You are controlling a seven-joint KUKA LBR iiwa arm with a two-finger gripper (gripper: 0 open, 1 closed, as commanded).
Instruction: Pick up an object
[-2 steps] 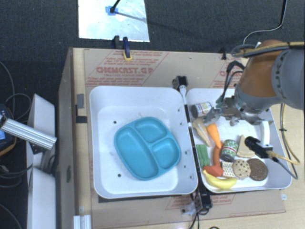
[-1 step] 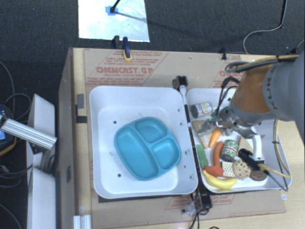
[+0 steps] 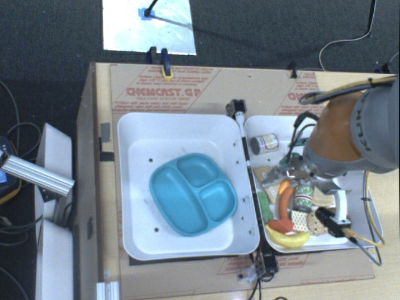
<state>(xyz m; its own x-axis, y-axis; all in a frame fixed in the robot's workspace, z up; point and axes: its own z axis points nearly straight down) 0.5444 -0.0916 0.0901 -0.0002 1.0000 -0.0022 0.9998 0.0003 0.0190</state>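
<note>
Bench [image 3: 187, 86] lettering — "CHEMCAST GP"

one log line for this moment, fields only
arm: over right bin | end effector: low among items near orange carrot | left bin: blue divided plate

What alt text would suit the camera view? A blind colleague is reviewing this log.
A grey robot arm with an orange band reaches from the right into the right white bin, above a clutter of toy food including a banana, a carrot and a small can. The left white bin holds a blue divided plate.
</note>
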